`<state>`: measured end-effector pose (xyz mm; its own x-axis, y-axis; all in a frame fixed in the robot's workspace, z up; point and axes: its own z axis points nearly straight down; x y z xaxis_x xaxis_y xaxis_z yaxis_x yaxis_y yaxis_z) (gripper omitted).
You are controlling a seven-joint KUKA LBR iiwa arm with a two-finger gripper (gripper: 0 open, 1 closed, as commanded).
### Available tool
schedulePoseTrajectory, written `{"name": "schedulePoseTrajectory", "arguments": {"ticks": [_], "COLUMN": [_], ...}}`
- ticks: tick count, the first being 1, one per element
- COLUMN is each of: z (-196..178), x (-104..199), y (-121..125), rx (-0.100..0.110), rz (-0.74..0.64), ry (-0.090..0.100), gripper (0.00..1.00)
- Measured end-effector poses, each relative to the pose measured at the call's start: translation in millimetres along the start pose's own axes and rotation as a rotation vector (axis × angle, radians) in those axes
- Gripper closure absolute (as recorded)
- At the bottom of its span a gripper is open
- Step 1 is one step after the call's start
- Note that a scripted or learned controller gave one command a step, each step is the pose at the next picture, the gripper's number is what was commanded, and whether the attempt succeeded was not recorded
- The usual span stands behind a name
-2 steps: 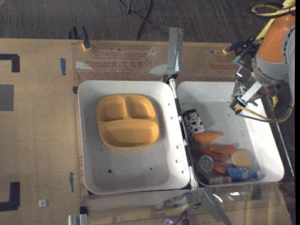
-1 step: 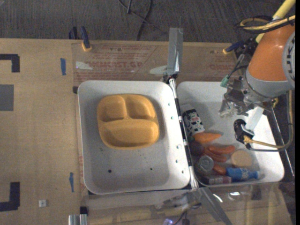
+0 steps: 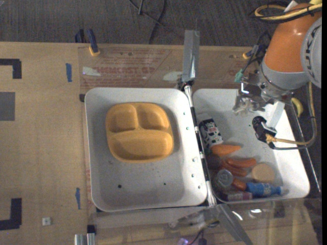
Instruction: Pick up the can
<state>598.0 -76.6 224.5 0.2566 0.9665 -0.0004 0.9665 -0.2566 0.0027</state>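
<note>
Beside can [image 3: 223, 179]: carrots [image 3: 240, 163], bottle [image 3: 263, 190].

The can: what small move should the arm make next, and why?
Probably shift the gripper toward the near edge of the right bin, over the can. The gripper hangs near the bin's far side, while the can lies among carrots and a bottle.
</note>
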Motion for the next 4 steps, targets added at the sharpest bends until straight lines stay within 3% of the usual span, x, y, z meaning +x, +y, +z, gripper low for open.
{"name": "schedulePoseTrajectory", "arguments": {"ticks": [1, 2, 3, 4], "z": [-9.8, -33.0, 30.8, 21.0], "x": [52.6, -21.1, 27.5, 27.2], "y": [-83.2, -65.9, -62.7, -61.9], "rx": [0.005, -0.002, 0.005, 0.004], "rz": [-0.273, -0.506, -0.137, -0.135], "ry": [0.002, 0.0, 0.001, 0.001], "gripper": [1.0, 1.0, 1.0, 1.0]}}
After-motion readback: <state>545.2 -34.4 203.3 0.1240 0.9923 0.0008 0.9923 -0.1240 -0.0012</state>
